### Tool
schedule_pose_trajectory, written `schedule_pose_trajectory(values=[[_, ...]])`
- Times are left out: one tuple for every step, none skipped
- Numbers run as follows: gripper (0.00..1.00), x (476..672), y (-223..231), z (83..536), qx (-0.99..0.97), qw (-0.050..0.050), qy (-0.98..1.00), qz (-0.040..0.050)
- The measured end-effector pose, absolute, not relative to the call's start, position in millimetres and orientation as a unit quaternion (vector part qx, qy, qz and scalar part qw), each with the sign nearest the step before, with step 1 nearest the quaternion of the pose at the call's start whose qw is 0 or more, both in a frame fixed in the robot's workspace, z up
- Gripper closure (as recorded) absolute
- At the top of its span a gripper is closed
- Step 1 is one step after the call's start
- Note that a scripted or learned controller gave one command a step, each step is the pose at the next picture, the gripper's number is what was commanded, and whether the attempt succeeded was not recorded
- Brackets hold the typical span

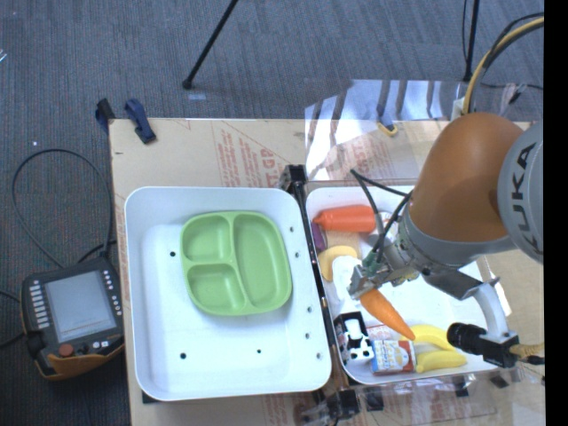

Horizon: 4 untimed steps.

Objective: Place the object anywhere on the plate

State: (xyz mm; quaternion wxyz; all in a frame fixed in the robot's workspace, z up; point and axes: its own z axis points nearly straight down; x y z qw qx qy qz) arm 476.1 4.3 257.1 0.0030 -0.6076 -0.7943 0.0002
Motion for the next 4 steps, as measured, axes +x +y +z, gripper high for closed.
schedule_pose_trajectory(values=[[1.00, 511.1, 83, 210, -0.598, 0.005, -0.801, 0.0032], [1.00, 516.2, 150, 251, -0.690, 0.003, -0.724, 0.0031], [1.00, 550.7, 207, 283, -0.763, 0.002, -0.647, 0.0028], [0.00, 549.8, 208, 282, -0.761, 0.002, -0.648, 0.0042]])
